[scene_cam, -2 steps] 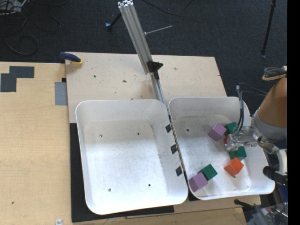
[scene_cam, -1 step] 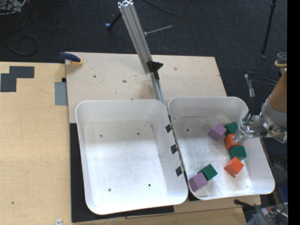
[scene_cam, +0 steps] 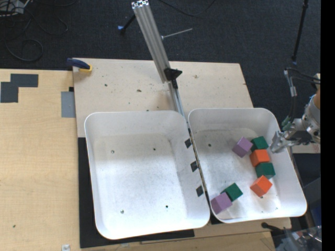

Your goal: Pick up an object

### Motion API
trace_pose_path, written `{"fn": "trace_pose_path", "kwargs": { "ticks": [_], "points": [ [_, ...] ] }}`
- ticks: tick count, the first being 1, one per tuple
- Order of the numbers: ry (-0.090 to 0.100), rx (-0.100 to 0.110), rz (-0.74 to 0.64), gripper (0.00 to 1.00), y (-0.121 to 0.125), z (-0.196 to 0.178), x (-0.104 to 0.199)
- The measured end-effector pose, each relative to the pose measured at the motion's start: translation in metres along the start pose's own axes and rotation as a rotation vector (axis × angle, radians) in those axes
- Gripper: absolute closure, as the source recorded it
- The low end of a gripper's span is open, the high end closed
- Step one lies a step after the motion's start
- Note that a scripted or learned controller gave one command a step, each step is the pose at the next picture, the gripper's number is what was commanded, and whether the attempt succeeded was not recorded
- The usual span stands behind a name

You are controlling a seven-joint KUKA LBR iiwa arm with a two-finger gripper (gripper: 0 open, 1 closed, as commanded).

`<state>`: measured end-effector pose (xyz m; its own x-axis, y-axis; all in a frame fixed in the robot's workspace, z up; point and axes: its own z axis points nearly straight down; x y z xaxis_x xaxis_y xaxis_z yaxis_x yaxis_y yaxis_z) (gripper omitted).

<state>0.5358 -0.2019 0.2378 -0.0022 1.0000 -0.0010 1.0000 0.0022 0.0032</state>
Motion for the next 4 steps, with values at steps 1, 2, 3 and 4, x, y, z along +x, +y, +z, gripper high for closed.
{"fn": "trace_pose_path", "kwargs": {
  "ticks": [1, 2, 3, 4],
  "points": [
    [0.0, 0.001, -0.001, 1.0, 0.001, -0.031, -0.001],
    [0.003, 0.006, -0.002, 1.0, -0.002, -0.029, 0.041],
    [0.004, 0.006, -0.003, 1.0, -0.007, -0.033, 0.097],
    [0.004, 0.007, -0.002, 1.0, -0.008, -0.035, 0.146]
  ]
}}
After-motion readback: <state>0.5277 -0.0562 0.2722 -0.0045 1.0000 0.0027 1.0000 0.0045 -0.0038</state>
